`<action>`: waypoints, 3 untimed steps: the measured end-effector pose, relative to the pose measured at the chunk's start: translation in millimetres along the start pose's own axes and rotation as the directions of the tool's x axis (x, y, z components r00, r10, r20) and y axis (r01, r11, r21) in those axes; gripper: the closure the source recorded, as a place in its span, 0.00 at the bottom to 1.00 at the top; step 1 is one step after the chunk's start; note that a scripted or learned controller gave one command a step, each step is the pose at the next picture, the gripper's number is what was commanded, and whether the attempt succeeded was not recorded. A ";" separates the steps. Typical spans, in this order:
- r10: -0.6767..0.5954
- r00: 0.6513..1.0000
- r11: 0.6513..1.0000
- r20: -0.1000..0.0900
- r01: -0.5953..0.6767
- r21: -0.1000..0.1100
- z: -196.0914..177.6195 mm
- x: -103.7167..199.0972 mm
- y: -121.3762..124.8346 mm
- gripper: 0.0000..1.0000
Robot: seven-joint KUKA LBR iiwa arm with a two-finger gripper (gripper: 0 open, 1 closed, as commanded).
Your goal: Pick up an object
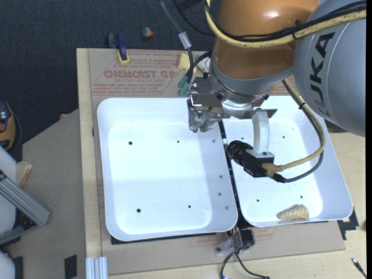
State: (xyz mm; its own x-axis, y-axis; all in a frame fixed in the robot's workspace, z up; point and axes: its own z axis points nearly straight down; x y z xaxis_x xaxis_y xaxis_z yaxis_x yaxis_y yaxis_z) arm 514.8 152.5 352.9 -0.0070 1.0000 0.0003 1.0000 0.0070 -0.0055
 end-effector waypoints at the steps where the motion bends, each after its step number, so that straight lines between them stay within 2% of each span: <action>1: 0.003 1.000 1.000 0.001 -0.003 0.003 72.1 52.6 35.2 1.00; 2: 0.004 1.000 1.000 -0.003 -0.004 -0.011 7.9 65.3 15.9 1.00; 3: 0.005 1.000 1.000 0.003 -0.005 0.005 62.0 72.5 -36.5 1.00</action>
